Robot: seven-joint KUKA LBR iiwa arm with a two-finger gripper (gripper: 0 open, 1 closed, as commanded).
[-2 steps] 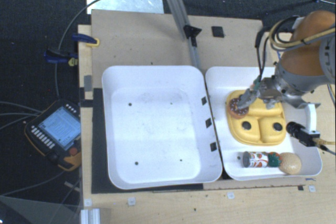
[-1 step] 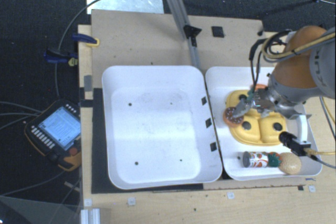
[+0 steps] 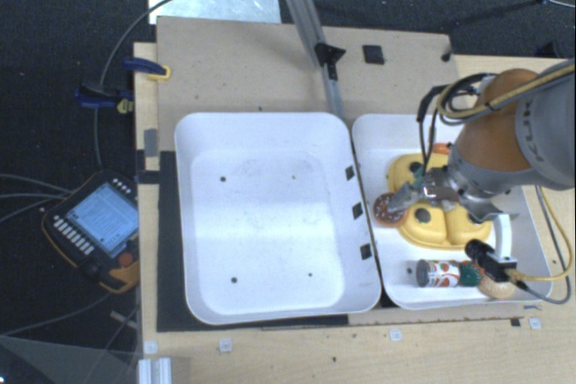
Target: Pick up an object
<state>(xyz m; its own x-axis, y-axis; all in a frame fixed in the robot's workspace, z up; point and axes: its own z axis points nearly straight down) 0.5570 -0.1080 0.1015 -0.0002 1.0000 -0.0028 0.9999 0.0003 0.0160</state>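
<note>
The right bin (image 3: 376,139) holds several objects. A large yellow toy (image 3: 443,231) lies in its middle, with a brown round piece (image 3: 391,208) at the toy's left edge. A small printed can (image 3: 436,273) lies on its side near the front wall, and a tan lump (image 3: 497,287) and a dark green bit (image 3: 475,272) sit to the can's right. My gripper (image 3: 430,193) hangs low over the yellow toy's upper part, close to the brown piece. The wrist hides the toy's back right.
The left bin (image 3: 261,211) sits beside the right one, and black tabs (image 3: 357,209) mark the shared wall. A grey pole (image 3: 301,4) slants over the bench's back. Cables loop above the wrist. A teach pendant (image 3: 94,225) lies off the bench at left.
</note>
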